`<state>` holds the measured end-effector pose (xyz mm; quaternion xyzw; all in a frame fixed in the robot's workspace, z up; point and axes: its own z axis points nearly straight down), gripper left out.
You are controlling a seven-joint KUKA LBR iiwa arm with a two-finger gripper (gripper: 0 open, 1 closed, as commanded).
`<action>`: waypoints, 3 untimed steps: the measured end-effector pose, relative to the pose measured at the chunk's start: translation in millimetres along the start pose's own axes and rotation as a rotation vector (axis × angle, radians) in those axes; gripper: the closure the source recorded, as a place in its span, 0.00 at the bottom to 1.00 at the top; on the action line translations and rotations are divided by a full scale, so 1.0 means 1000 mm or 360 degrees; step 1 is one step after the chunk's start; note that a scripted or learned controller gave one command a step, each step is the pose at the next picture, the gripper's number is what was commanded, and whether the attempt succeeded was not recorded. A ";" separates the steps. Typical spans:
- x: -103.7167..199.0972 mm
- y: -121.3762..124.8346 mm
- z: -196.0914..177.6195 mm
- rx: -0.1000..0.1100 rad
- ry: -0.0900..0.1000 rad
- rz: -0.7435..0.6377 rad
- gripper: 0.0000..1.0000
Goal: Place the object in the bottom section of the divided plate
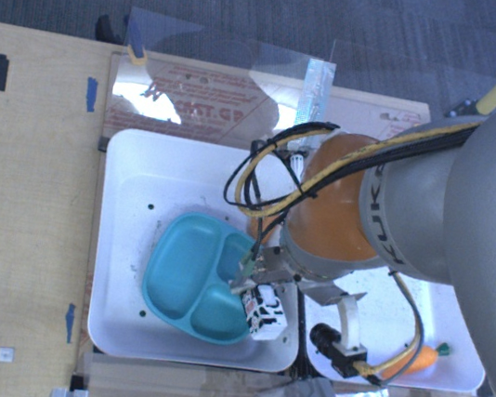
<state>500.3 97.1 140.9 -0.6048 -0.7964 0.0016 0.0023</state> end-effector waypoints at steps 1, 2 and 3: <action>0.041 -0.010 -0.072 -0.0016 -0.0005 -0.0624 1.00; 0.086 0.004 -0.057 -0.0009 -0.0004 -0.0603 1.00; 0.085 0.004 -0.057 -0.0011 -0.0005 -0.0599 0.00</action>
